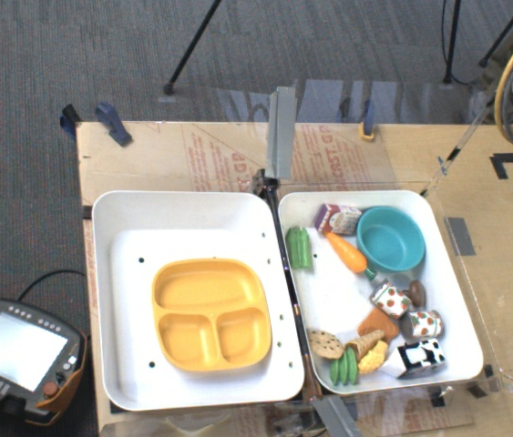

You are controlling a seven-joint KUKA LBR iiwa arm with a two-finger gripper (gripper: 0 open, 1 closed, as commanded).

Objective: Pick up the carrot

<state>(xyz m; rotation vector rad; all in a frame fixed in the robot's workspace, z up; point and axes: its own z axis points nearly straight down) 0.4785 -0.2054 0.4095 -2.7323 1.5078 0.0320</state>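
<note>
- Two shallow white bins sit side by side on the tabletop (393, 157), the left bin (128, 244) and the right bin (447, 280).
- Left bin carries a yellow divided plate (211, 314) with three compartments, lying near its middle.
- Right bin holds the carrot (347, 251), orange, lying at a slant in the upper part, just beside the teal bowl (391, 238) and between it and a green vegetable (299, 248) by the bin's left wall.
- Above the carrot's upper end lies a small purple-and-white carton (338, 217).
- Lower in that bin is a cluster of toy food: a cookie (326, 343), corn (373, 357), and a black-and-white cube (420, 355).
- As for the hand, I cannot tell how far open it is or what it touches.
</note>
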